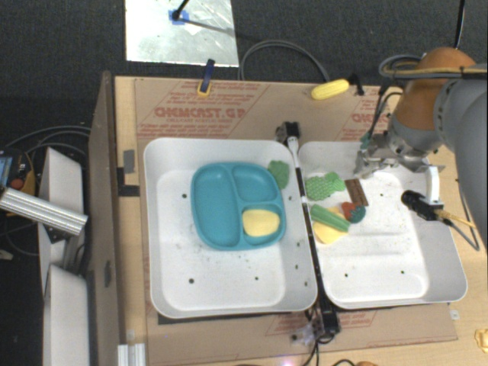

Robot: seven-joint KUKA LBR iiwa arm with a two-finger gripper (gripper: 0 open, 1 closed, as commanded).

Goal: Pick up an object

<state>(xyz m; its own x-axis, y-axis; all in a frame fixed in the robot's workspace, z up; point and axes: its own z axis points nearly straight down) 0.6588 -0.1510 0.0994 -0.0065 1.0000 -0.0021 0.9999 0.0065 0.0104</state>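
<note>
Along the left side of the right bin [396,280] lies a cluster of toys: a green knobbly piece [323,185], a brown block [356,192], a small red and teal piece [354,212], and a green stick [328,217] lying over a yellow piece [326,235]. My gripper [366,163] hangs over the bin's far side, just behind the brown block and right of the knobbly piece. Nothing shows between its tips. In the left bin [229,288] a blue divided plate [221,204] carries a yellow lump [261,223]. A green leafy piece [279,174] rests at the plate's far right corner.
A yellow corn-like toy [329,90] lies on the cardboard behind the right bin. A metal divider [302,204] runs between the bins. The near half of the right bin is bare white floor. The arm [446,105] comes in over the bin's far right corner.
</note>
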